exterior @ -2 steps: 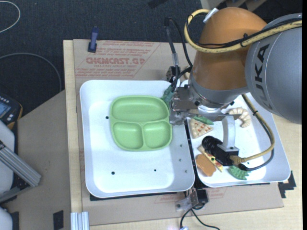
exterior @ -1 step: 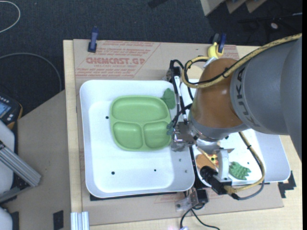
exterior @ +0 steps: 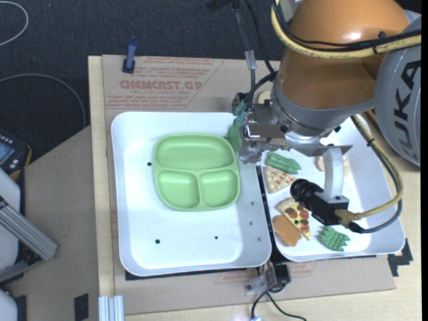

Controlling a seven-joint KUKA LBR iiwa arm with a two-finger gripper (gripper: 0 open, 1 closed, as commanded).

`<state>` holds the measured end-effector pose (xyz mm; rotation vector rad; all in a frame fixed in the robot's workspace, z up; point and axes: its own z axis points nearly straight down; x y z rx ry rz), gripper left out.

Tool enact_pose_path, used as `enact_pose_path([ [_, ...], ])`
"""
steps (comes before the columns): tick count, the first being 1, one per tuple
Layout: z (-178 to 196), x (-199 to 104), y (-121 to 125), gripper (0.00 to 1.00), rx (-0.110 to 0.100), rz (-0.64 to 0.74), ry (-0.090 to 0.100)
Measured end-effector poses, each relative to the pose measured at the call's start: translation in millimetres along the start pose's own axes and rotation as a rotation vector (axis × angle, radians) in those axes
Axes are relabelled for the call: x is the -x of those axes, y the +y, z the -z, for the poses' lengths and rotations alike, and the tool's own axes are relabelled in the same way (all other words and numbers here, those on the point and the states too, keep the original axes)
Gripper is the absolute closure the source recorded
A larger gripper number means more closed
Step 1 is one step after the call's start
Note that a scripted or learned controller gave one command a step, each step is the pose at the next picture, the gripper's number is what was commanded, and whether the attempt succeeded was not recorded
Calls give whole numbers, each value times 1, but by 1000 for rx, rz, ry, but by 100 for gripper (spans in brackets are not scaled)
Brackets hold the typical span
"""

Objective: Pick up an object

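From my station I see the grey arm with its orange band [exterior: 341, 39] filling the upper right, leaning over the seam between the two shallow white bins on the cardboard-covered surface [exterior: 160, 85]. The left white bin [exterior: 134, 233] carries a pale green, three-compartment plastic tray [exterior: 196, 170], lying flat and untouched. The right white bin [exterior: 381, 239] holds the small toy foods: a green leafy piece [exterior: 281, 160], a waffle-like slab [exterior: 277, 178], a pizza slice [exterior: 296, 214], a tan bun-shaped piece [exterior: 286, 231] and a green ridged piece [exterior: 332, 238]. The gripper [exterior: 249, 134] sits near the tray's upper right corner; something green seems to be beside it, but I cannot tell its state. I judge the pick not yet done.
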<state>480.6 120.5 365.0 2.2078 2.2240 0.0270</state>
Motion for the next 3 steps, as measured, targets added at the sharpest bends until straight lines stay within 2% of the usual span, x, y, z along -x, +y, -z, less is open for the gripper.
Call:
enact_pose_path([
  [1,-7,15,-1,100,-17,-9,-7],
  [2,-81,48,-4,100,-27,-12,-9],
  [3,72,34,1,100,2,-4,-2],
])
